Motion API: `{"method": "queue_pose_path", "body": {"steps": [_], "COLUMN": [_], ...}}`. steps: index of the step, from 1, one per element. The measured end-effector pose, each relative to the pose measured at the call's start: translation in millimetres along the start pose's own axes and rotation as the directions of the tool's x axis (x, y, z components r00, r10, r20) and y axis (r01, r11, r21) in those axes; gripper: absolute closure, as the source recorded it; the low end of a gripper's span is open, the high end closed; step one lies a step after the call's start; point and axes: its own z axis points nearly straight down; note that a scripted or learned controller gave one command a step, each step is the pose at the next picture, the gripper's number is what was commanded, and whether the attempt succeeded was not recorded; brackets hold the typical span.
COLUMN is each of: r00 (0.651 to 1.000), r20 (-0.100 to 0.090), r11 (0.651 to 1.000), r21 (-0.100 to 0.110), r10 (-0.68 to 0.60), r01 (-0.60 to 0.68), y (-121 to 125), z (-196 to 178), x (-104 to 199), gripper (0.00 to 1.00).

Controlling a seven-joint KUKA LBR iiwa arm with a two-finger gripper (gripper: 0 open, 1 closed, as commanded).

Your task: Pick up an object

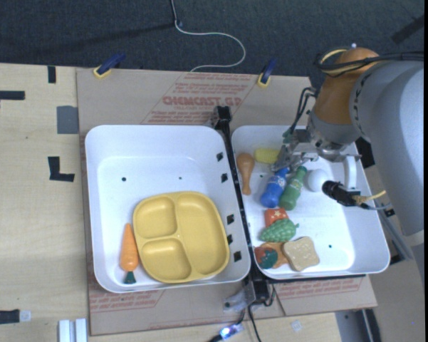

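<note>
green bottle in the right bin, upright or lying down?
Lying down. The green bottle rests lengthwise on the right bin floor beside the blue bottle.

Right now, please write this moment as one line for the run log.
phase: reaching | tool: over right bin, above blue bottle and green bottle | held: nothing visible | left bin: yellow plate, carrot

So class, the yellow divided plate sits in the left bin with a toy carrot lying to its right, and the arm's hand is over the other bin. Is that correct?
Not quite. The camera view shows the toy carrot lying to the left of the yellow divided plate, not its right. The rest holds: both are in the left bin, and the hand is over the right bin.
</note>
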Motion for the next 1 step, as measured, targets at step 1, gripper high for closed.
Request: {"method": "queue_pose_path", "body": {"steps": [1], "r00": [1.0], "r20": [0.0], "r11": [1.0], "r21": [-0.008], "r10": [0.004], "r01": [-0.004], "y": [0.5], "z": [-58.7], "x": [-4.5], "gripper": [1.0]}}
